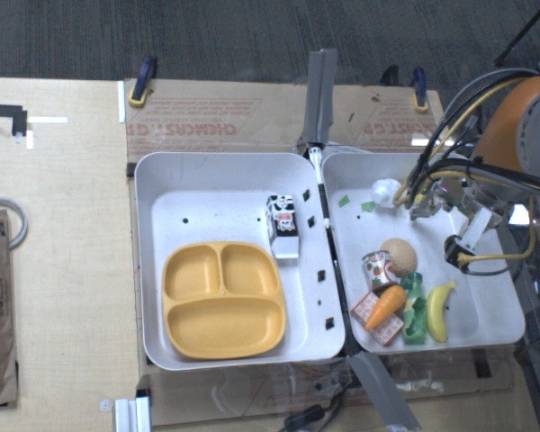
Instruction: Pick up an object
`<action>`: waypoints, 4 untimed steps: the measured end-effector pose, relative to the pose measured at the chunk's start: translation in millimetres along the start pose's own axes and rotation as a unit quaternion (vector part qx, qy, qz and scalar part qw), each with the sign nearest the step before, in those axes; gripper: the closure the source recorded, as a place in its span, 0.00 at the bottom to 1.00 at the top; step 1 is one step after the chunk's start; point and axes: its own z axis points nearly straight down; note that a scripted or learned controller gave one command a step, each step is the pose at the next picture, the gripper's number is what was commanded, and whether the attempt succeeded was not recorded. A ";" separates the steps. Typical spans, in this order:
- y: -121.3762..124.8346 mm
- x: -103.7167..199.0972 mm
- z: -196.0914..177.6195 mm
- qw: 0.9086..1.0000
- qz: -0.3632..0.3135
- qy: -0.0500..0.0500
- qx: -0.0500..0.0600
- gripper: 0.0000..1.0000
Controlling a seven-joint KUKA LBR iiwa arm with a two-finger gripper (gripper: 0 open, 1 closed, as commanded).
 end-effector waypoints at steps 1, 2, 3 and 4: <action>35.7 27.4 -0.7 0.987 0.163 0.000 -0.001 0.00; 35.7 27.4 -0.7 0.987 0.164 0.000 -0.001 0.00; 48.4 7.3 -3.3 0.938 0.346 0.006 0.000 0.00; 52.1 0.4 -80.6 0.936 0.352 0.000 0.000 0.00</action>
